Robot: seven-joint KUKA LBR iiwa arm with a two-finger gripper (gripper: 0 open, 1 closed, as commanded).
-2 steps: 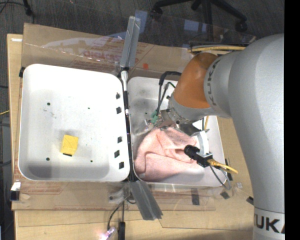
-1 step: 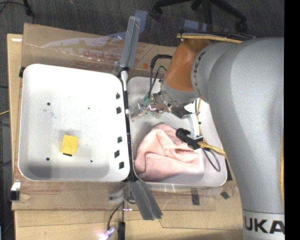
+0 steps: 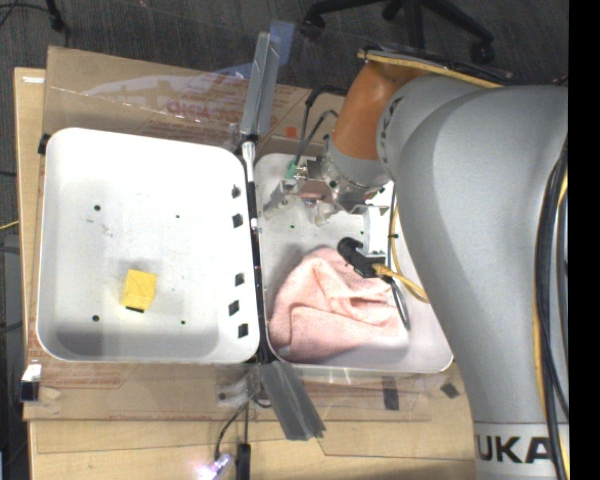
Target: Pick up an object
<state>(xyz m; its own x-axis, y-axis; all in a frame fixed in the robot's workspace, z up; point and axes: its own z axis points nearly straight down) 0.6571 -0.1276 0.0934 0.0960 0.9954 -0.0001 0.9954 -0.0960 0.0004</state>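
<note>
Claw [image 3: 310, 190] hangs low in the right bin [image 3: 430, 353], near its far end; how its jaws stand, I cannot tell. Pink cloth [image 3: 330, 308] lies just beside it, nearer the camera. Yellow sponge [image 3: 139, 290] sits in the left bin [image 3: 130, 158].

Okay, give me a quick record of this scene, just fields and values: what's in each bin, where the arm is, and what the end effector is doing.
left bin: one small yellow block, lying toward the near side
right bin: crumpled pink cloth in the near half
arm: reaching in from the right, over the right bin
end effector: low over the far part of the right bin, beyond the cloth
grasp: nothing seen held; finger state unclear
</note>
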